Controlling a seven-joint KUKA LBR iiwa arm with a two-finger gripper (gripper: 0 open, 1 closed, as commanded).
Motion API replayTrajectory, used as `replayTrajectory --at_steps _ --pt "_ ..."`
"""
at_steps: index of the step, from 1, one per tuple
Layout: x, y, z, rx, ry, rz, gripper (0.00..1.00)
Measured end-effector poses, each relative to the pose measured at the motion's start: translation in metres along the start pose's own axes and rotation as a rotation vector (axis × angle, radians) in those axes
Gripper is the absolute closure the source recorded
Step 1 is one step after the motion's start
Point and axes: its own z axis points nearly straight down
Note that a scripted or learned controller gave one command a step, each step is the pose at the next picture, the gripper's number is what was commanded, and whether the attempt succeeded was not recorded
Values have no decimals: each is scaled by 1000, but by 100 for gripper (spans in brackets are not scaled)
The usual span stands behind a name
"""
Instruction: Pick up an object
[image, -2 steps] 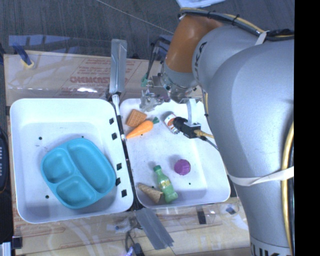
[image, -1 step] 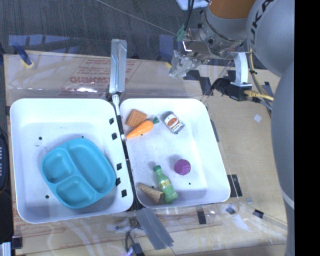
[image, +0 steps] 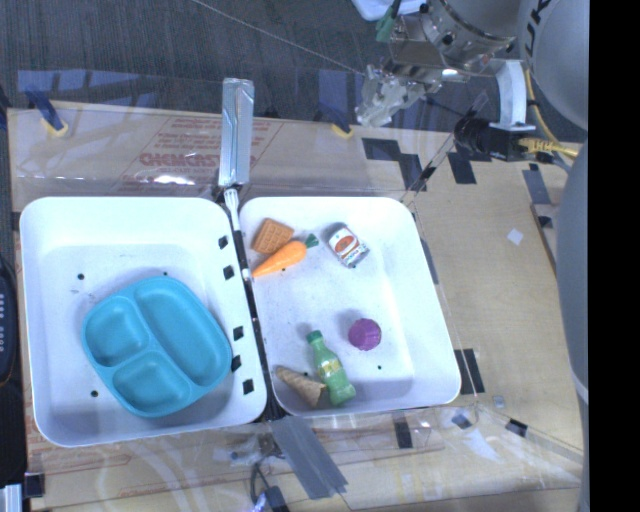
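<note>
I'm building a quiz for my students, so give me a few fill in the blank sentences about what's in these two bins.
1. The blue divided tray lies in the ____ bin.
2. The carrot lies beside the ____ cracker.
3. The green bottle lies next to the ____ cone.
4. The ball is ____ in colour.

Missing words: left; orange; waffle; purple
</note>
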Motion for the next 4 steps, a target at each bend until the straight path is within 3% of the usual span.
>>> replayTrajectory --at_steps 1,2,3,4 --pt "3 2 -7 4 0 -10 100" --pt "3 -29 132 15 0 0 100" --pt "-44 -10 -4 -6 -1 5 100" --pt "-95 -1 2 3 -2 5 100"
